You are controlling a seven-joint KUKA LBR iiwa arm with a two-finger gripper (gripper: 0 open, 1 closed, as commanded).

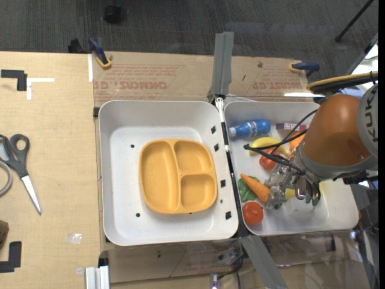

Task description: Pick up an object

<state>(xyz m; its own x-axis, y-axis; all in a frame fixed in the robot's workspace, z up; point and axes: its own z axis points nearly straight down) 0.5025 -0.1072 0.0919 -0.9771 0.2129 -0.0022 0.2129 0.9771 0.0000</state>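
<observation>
Camera view shows the end effector [278,192] low in the right bin [337,218] (its grip cannot be told) beside a carrot [257,187].

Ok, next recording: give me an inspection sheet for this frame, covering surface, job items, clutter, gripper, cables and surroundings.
Surface: wooden bench bearing two white bins side by side, with cardboard under them.
Job's things: the right bin holds a carrot, a red tomato, a blue bottle, a banana and a green item beside the carrot.
Clutter: the left bin holds a yellow divided plate; scissors lie on the bench.
Gripper: gripper low in the right bin, beside the carrot; finger state unclear.
Cables: thin wires at the wrist.
Surroundings: dark carpet, blue clamps on the cardboard's far edge.
</observation>
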